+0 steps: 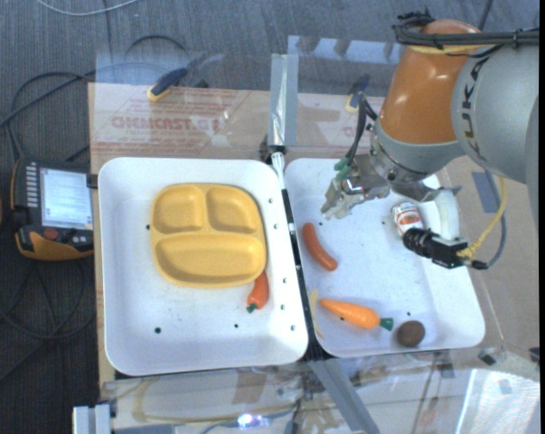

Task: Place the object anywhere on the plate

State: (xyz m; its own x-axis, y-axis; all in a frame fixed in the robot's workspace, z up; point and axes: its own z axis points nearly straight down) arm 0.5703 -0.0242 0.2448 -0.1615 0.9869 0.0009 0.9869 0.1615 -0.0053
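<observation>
Two bins showing, yellow plate (207,234) sitting in left one. Hovering claw (340,199) at upper right bin, apparently pinching nothing; spread unclear, cannot tell. Still needing pick: likely sausage (319,247) lying just below, then carrying leftward.

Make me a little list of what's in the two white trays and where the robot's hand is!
left bin: yellow plate with three compartments; a small red-orange chili pepper lying on the bin floor at the plate's lower right corner
right bin: orange sausage, carrot with green top, small brown ball, a small can by the arm
gripper: above the right bin's upper left part, nothing seen between its fingers
on the plate: nothing yet
</observation>
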